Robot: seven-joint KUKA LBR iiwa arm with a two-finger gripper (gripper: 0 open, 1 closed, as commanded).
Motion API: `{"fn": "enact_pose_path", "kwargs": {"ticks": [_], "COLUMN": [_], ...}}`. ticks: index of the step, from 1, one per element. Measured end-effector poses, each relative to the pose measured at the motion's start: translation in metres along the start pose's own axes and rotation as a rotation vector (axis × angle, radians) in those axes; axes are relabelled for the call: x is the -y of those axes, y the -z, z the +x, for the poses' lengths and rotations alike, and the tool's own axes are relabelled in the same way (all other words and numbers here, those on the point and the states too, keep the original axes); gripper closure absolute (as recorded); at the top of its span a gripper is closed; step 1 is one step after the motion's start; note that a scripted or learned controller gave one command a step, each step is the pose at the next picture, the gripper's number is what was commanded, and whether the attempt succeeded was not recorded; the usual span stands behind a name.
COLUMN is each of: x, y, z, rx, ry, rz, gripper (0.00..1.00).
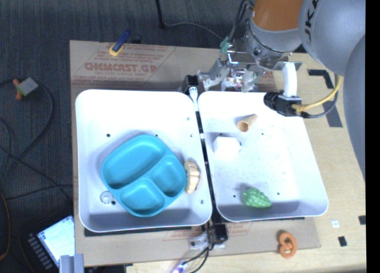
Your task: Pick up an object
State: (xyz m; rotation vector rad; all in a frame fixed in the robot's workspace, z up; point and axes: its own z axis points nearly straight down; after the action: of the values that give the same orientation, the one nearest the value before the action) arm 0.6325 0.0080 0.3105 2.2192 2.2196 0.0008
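The arm (pixel 309 5) is reaching in from the right, and its end effector (pixel 236 79) is hanging over the far rim of the right bin (pixel 309 171), near the divide between the two bins. Whether it is released or clenched, I cannot tell; nothing is showing in its grasp. Inside the right bin, a small cone (pixel 246 122) is lying near the far end, a white block (pixel 225 145) is sitting just beside it toward the middle, and a green lumpy thing (pixel 256 198) is resting near the front wall. In the left bin (pixel 89 117), a blue divided tray (pixel 143 174) is lying tilted, with a pale tan piece (pixel 192 175) touching its right edge. An orange ring (pixel 287 244) is lying on the bench (pixel 332 230) in front of the right bin.
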Motion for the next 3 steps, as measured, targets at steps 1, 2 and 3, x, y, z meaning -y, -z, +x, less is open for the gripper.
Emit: {"fn": "enact_pose_path", "kwargs": {"ticks": [1,2,3], "x": [0.01,0.0,-0.001], "y": [-0.115,-0.213,-0.201], "z": [-0.055,-0.103,-0.103], "rx": [0.0,0.0,-0.001], "ry": [-0.001,-0.001,-0.001], "rz": [0.004,0.008,0.004], "gripper": [0.0,0.0,1.0]}}
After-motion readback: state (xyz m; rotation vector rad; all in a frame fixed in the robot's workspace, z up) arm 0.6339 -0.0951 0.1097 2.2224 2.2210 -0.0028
